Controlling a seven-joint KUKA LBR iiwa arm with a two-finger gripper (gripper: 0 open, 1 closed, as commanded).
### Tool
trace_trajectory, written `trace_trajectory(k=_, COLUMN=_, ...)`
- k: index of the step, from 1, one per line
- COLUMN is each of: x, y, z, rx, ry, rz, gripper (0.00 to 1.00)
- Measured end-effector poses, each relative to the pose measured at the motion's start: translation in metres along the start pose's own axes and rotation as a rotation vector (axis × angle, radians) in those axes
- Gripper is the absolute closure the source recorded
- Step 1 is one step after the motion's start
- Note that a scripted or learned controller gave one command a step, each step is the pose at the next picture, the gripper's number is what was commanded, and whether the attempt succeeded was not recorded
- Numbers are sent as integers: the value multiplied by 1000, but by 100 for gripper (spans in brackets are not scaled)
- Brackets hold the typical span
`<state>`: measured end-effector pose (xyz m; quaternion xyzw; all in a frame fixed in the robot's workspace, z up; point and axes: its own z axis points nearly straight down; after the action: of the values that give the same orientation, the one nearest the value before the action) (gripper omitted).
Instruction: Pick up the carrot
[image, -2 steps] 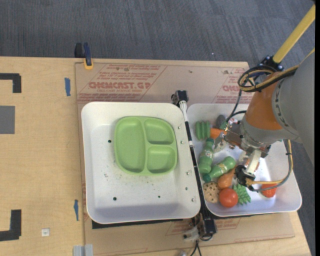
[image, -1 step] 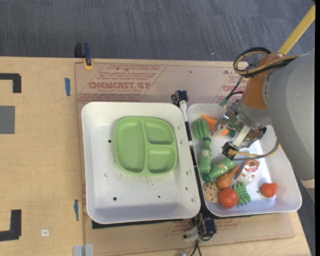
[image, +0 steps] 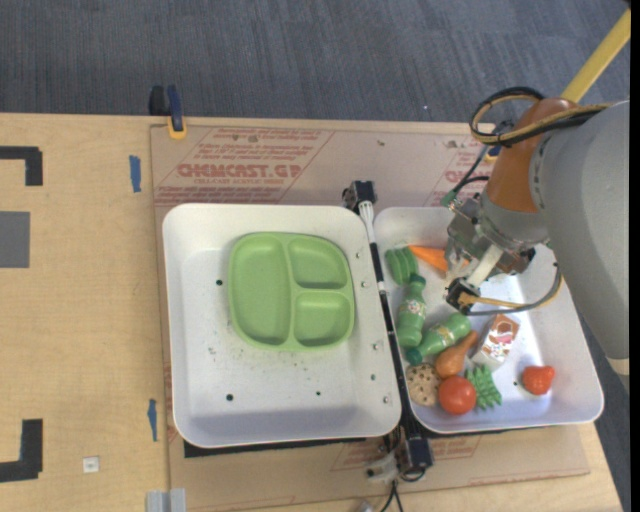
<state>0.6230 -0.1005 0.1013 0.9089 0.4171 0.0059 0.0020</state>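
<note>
orange carrot in right bin, grey arm angled down, gripper just beside it, grip state unclear

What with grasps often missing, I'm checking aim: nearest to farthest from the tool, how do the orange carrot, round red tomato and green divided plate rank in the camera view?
1. Orange carrot, just beside the tool, back of the right bin.
2. Round red tomato, front of the right bin.
3. Green divided plate, in the left bin.

A robot lab: taped plywood bench on grey carpet.
</note>
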Motion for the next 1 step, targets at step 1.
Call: trace_trajectory(k=1, x=0, y=-1, z=1, rx=2, ry=-1, rz=1, gripper=0)
